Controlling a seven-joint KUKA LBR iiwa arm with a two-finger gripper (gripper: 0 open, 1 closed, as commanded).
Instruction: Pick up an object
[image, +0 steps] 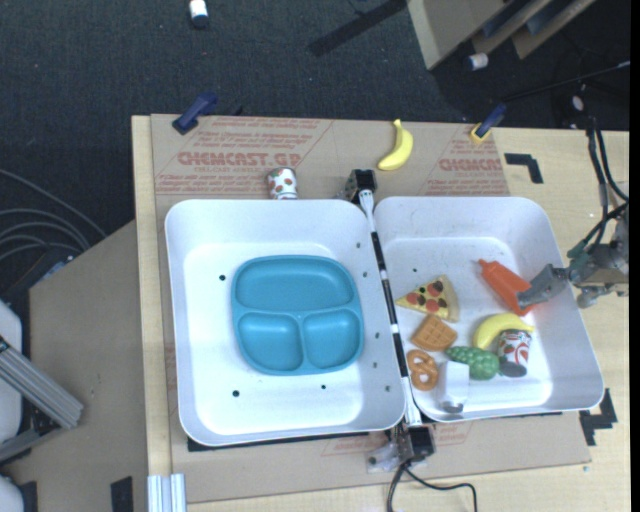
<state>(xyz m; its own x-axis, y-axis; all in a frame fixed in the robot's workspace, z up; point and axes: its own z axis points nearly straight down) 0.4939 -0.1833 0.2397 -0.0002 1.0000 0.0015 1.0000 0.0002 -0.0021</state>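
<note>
The right bin (530, 225) holds several toy foods. There is a pizza slice (429, 297), a waffle piece (435, 331), a pretzel (423, 369), a green vegetable (474, 361), a yellow banana (499, 328), a small red and white can (514, 352) and an orange-red bottle-like piece (503, 283). My gripper (545, 286) reaches in over the bin's right rim. Its grey tip lies low, just right of the orange-red piece and above the banana. Nothing is visibly lifted.
The left bin (200, 240) carries a blue divided plate (296, 313). On the cardboard behind the bins lie a second banana (397, 148) and a small patterned cup (283, 183). Blue clips (193, 113) hold the board's back edge. Cables hang at the far right.
</note>
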